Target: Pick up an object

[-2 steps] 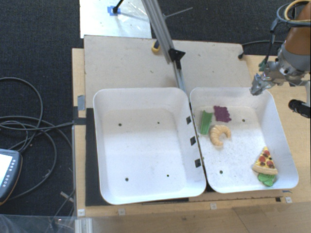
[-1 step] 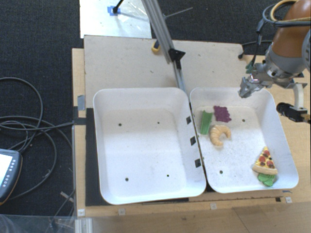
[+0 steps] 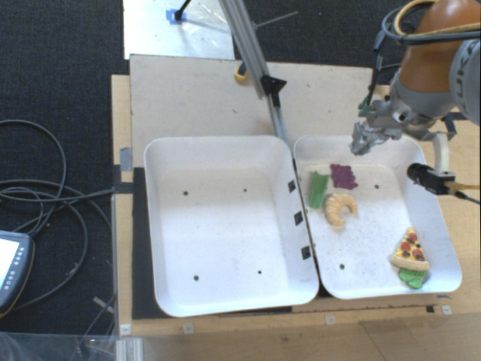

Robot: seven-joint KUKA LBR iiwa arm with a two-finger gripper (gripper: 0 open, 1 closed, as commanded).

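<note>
Dark carpet surrounds a tan bench (image 3: pixel 195 96) carrying two shallow white bins side by side. Cables loop on the floor at left, and a screen device (image 3: pixel 13 265) is cut off by the left edge. A grey pole (image 3: pixel 252 43) slants down from the top and ends at the seam between the bins.

Arm (image 3: pixel 436 51) comes in from the right, upper part cropped by the frame edge. Gripper (image 3: pixel 364 143) sits over the right bin's far rim; too small and dark to resolve, so cannot tell whether it's apart or together. Nothing visible in it.

Left bin (image 3: pixel 218 224): bare white floor with a few small dark dots.

Right bin (image 3: pixel 376 269) holds:
- green piece (image 3: pixel 319 189), near the divider
- purple piece (image 3: pixel 343 175), just beside it, nearest the gripper
- tan croissant-shaped toy (image 3: pixel 340 208), just below those two
- pizza slice toy (image 3: pixel 409 251) in the near right corner, overlapping a green piece (image 3: pixel 412 278) partly hidden under it
</note>
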